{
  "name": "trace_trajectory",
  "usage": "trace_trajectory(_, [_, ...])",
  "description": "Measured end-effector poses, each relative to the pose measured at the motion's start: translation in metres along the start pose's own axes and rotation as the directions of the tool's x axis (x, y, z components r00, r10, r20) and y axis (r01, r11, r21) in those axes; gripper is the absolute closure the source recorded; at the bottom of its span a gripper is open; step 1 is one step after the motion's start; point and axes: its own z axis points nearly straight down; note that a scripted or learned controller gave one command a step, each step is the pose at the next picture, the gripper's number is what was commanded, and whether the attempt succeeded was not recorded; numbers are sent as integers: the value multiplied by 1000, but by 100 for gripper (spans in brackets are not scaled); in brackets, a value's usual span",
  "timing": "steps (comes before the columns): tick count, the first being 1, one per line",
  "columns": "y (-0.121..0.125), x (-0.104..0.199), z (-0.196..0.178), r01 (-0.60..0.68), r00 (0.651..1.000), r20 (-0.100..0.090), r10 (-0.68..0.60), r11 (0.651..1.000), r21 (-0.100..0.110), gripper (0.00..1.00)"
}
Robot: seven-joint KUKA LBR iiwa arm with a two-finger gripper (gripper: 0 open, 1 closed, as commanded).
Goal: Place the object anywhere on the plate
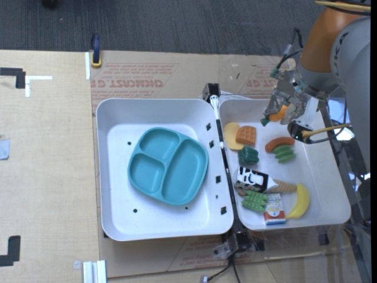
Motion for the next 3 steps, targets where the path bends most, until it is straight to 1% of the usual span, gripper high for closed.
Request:
trace_trajectory(1, [-45,51,-16,-128,992,0,128,992,4,100])
trace_trajectory(2, [-91,87,-51,-333,943,-1,333,943,1,100])
trace_trajectory(3, [-142,142,-109,-197,980,-2,197,980,-1,100])
